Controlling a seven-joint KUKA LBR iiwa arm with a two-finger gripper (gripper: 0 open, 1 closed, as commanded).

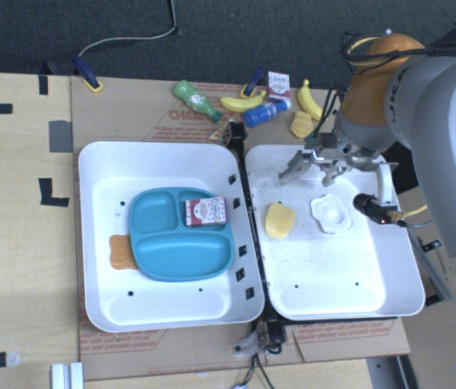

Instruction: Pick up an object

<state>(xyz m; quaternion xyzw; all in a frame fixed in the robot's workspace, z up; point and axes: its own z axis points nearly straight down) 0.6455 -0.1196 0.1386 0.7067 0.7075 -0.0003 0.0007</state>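
Note:
My gripper [311,173] hangs over the back of the right bin [389,298], its two grey fingers spread open with nothing between them. A yellow lump [279,220] lies in that bin, in front of and left of the fingertips. A small white cup-like object [330,215] lies just in front of the gripper. In the left bin [106,290] a blue divided plate [181,235] carries a red and white carton [205,211]. An orange-brown piece [120,252] pokes out from under the plate's left edge.
Behind the bins on the cardboard lie a green bottle [196,100], a banana [242,102], a blue bottle [262,113], a small red and white box [278,83], a second banana [308,100] and a yellow piece [301,124]. The arm fills the right side.

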